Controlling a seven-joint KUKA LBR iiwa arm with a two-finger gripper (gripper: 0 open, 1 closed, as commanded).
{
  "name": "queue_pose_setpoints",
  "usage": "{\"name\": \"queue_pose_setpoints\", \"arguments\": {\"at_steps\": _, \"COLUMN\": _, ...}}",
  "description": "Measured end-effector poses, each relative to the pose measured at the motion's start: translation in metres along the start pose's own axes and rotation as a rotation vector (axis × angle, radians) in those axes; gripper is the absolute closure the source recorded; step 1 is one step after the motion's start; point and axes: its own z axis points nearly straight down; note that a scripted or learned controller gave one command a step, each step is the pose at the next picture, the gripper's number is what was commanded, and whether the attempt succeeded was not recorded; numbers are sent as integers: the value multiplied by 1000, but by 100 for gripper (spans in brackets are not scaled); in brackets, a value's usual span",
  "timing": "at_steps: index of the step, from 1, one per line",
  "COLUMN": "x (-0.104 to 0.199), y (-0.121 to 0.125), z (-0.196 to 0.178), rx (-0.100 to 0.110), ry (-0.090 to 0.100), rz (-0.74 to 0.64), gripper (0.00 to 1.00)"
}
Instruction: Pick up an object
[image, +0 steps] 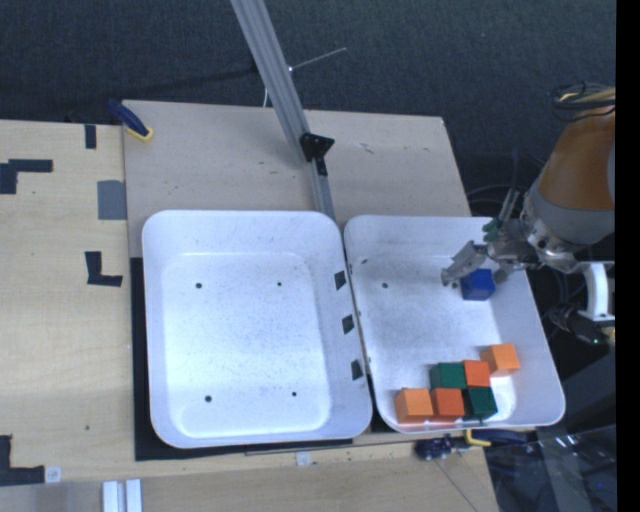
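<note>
The gripper (468, 270) hangs over the upper right part of the right bin (400, 300), on the grey arm with its orange band (585, 160) reaching in from the right. A blue block (479, 287) sits directly at the gripper's tip, just below and to its right, touching or nearly touching it. I cannot tell whether the block is held or resting on the bin floor. In the bin's near right corner lies a cluster of orange blocks (413, 403) and green blocks (450, 375), with one orange block (503, 357) slightly apart.
The left bin (160, 300) stands beside the right one, with black clips (348, 323) along the shared rim. A slanted metal pole (285, 90) crosses the back of the bench. A small blue and yellow item (131, 120) lies at the bench's far left corner.
</note>
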Motion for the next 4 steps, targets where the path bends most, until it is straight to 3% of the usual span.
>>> {"name": "queue_pose_setpoints", "arguments": {"at_steps": 1, "x": 0, "y": 0, "z": 0, "rx": 0, "ry": 0, "rz": 0, "gripper": 0}}
{"name": "queue_pose_setpoints", "arguments": {"at_steps": 3, "x": -2, "y": 8, "z": 111, "rx": 7, "ry": 0, "rz": 1, "gripper": 0}}
{"name": "queue_pose_setpoints", "arguments": {"at_steps": 4, "x": -2, "y": 7, "z": 123, "rx": 3, "ry": -1, "rz": 1, "gripper": 0}}
